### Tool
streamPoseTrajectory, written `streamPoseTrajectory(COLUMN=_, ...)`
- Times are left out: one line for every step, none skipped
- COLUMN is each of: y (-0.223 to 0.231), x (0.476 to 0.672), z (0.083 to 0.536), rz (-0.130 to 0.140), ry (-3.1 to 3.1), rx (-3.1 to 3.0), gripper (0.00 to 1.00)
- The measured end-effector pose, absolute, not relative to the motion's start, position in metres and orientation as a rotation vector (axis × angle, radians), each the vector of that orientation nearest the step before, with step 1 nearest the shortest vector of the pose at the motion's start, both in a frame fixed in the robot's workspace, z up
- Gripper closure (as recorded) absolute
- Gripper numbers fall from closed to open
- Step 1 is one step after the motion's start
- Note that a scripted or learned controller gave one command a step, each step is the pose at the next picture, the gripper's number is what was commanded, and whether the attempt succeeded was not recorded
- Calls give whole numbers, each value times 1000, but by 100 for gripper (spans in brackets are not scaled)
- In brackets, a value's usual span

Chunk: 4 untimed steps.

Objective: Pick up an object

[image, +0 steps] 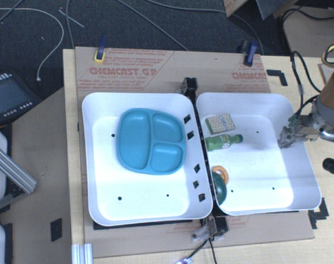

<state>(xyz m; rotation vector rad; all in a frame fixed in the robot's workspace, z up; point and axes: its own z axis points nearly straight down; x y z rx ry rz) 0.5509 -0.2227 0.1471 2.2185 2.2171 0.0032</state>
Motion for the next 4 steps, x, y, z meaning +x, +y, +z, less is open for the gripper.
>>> streamPoseTrajectory(y=-218, x=549, z=193, rz=4, ry=2219, rx=2217, gripper=100)
streamPoseTrajectory(y=-218, x=550, z=240, rz=5, ry=2219, rx=2215, gripper=100)
streamPoseTrajectory(y=-161, x=550, z=249, rz=3, ry=2229, rx=2216, gripper=100)
streamPoseTrajectory(y=-111, x=551, z=256, rz=4, ry=2230, rx=2216, gripper=100)
